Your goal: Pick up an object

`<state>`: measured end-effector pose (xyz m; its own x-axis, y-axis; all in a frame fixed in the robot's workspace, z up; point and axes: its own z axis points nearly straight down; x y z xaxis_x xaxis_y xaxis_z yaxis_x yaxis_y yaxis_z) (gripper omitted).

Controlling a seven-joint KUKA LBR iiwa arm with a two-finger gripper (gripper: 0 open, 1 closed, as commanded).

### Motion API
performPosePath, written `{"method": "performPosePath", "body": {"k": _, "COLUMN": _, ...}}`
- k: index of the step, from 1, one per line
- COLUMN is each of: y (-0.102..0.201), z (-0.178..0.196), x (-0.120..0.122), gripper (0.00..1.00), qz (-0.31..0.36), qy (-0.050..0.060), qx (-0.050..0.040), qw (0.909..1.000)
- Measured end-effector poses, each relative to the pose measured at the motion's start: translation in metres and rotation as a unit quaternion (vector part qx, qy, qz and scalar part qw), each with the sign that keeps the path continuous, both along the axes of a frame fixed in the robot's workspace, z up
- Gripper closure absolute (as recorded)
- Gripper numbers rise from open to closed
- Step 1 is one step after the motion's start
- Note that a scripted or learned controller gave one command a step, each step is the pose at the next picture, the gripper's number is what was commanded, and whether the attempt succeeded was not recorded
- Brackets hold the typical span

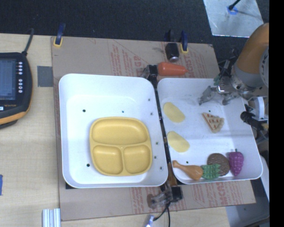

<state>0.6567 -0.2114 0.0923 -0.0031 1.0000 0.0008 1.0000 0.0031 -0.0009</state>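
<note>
My gripper (217, 94) hangs with its fingers spread apart and nothing between them, over the right bin (255, 141) near its far wall. The nearest candidate is the waffle wedge (213, 122), lying flat just nearer the camera than the gripper. Its long axis seems to run across the bin, the pointed tip toward the camera (hard to be sure at this size). I worry that it is thin, so the fingers could scrape the floor or slide over it.

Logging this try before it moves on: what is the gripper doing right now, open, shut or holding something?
Gripper: open, fingers spread, holding nothing, over the upper part of the right bin.
</note>
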Motion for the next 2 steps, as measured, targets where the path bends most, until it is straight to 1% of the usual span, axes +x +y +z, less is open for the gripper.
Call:
{"method": "performPosePath", "body": {"k": 1, "y": 0.0, "z": 0.0, "x": -0.045, "gripper": 0.0, "qz": 0.001, "qy": 0.001, "qx": -0.0008, "qw": 1.0}}
{"method": "performPosePath", "body": {"k": 2, "y": 0.033, "z": -0.001, "x": -0.082, "gripper": 0.0, "qz": 0.001, "qy": 0.002, "qx": -0.0005, "qw": 1.0}}
